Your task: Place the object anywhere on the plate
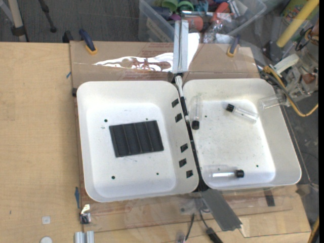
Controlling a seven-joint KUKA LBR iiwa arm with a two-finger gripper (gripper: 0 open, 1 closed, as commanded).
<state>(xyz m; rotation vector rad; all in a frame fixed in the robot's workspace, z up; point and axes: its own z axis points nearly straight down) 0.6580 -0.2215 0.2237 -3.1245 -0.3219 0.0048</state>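
Observation:
A black ribbed plate (136, 138) lies flat in the middle of the left bin (91, 100). In the right bin (283, 161) lie clear tubes with black caps. One tube (241, 111) rests tilted near the back. Another tube (228, 174) lies along the front wall with its cap pointing right. A third tube (195, 114) stands against the left wall, cap down. A clear piece (271, 103) sits on the right rim.
A metal strip (180, 44) stands behind the seam between the bins, and black tabs (183, 147) line the divider. A clear tote of colourful toys (202, 4) sits at the back. Cables and hardware (298, 82) crowd the right side. Clamps (88, 42) hold the cardboard.

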